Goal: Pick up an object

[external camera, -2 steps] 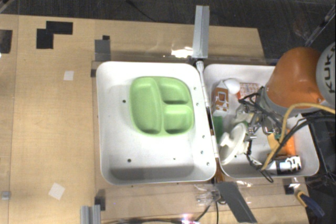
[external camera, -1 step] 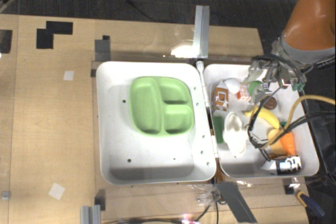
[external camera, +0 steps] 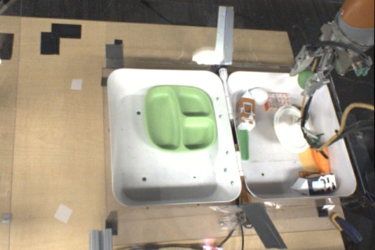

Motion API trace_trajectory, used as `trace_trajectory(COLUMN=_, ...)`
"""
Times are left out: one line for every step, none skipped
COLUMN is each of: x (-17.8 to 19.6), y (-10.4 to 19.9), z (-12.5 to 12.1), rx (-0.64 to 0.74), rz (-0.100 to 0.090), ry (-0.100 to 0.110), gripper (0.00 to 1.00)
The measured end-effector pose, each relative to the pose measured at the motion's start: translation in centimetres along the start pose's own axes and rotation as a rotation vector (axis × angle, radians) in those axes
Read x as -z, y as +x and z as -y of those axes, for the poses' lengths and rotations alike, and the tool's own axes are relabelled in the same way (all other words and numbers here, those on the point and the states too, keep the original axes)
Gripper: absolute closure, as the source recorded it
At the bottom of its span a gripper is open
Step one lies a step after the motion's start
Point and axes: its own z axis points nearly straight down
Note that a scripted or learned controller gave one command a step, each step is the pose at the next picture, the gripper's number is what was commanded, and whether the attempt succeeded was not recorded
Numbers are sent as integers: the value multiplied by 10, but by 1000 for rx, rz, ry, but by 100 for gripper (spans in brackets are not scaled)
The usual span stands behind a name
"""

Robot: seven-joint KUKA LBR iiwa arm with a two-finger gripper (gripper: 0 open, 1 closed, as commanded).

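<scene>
You have the worktop carrying two bins, and the right bin is the landmark here. The left bin touches its near wall and holds just a green tray, lying flat in the middle with bare floor all round it.

The arm hangs over the right bin's far corner, probably parked high so it clears the walls. Its gripper sits just above that corner, beside the rim; whether the fingers are apart or together you cannot tell, and nothing visibly sits between them.

The things to pick all lie in the right bin. A clear cup sits at its centre. A green stick and a brown-and-white pack hug the wall shared with the left bin, leaving little room on that side. An orange piece and a dark can crowd the bin's near corner. The cup looks easiest, with open floor around it.
</scene>
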Motion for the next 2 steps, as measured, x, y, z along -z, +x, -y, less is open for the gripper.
trace_trajectory(x=-49, y=35, z=-30, rx=-121, rz=-5, ry=-4, gripper=100)
trace_trajectory(x=-9, y=-3, z=-27, rx=-291, rz=0, ry=-1, gripper=100)
